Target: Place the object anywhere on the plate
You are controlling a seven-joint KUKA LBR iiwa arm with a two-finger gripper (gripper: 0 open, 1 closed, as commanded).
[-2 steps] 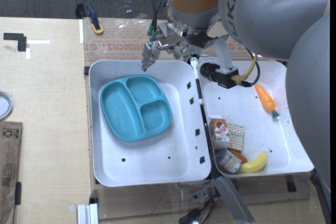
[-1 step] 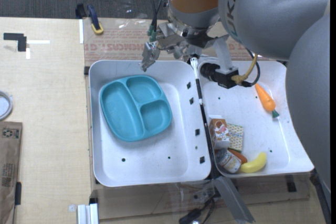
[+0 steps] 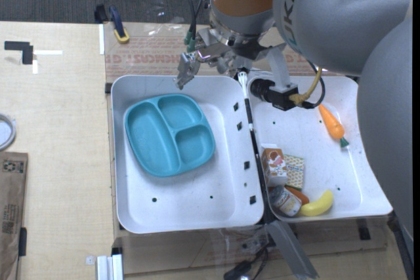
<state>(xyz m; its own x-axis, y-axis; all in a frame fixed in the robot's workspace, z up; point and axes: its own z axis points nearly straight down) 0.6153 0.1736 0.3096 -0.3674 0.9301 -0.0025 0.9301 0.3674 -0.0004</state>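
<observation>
The tool (image 3: 182,79) hangs over the left bin's (image 3: 131,206) far rim, its state impossible to tell. The blue divided plate (image 3: 169,134) lies there; carrot (image 3: 332,124), banana (image 3: 316,204) and carton (image 3: 274,164) lie in the right bin (image 3: 367,193). "KUKA" lettering partly shows on the arm (image 3: 341,3).

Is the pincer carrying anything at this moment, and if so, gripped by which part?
Nothing shows between the pincer's tips, which hang over the left bin's back rim, above the blue plate.

arm (image 3: 341,3): cut off by the top and right edges
right bin (image 3: 357,170): far corner hidden under the arm
brown bag (image 3: 12,206): cut by the left edge
</observation>
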